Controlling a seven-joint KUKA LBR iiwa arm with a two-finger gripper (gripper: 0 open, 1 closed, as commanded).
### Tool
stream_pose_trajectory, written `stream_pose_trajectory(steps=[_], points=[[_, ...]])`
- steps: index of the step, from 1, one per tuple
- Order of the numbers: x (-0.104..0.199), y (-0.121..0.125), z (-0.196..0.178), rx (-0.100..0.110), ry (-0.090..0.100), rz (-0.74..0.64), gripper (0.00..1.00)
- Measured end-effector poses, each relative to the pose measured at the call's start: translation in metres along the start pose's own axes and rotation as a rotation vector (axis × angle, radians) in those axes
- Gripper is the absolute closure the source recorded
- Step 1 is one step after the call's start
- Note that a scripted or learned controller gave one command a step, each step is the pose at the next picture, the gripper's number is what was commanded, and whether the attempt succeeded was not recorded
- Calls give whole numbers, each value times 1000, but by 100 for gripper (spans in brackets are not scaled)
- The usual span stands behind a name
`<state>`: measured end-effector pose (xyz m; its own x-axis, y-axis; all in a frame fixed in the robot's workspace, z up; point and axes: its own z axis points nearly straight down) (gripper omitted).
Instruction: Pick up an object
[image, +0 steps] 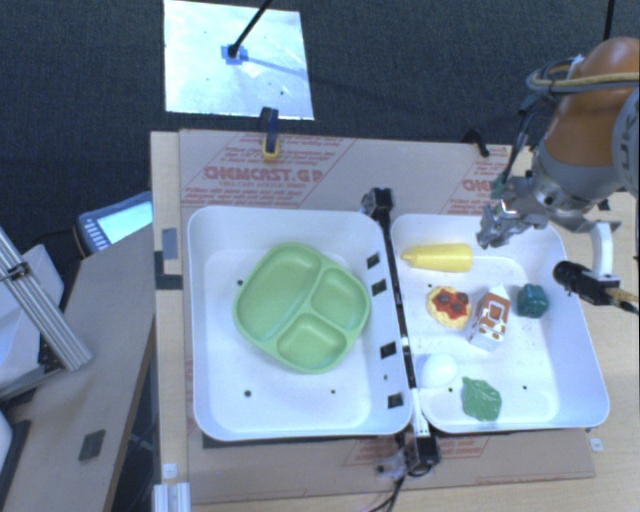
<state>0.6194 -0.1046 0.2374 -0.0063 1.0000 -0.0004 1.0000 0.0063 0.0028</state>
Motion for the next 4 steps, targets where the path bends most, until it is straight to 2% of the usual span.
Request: stream_pose_trajectory(steps=[1,2,3,4], points=[[47,-19,12,4,1,-2,100],[93,-28,16,3,2,-2,100],[138,-49,6,3,2,-3,100],[195,-60,4,3,3,-4,100]])
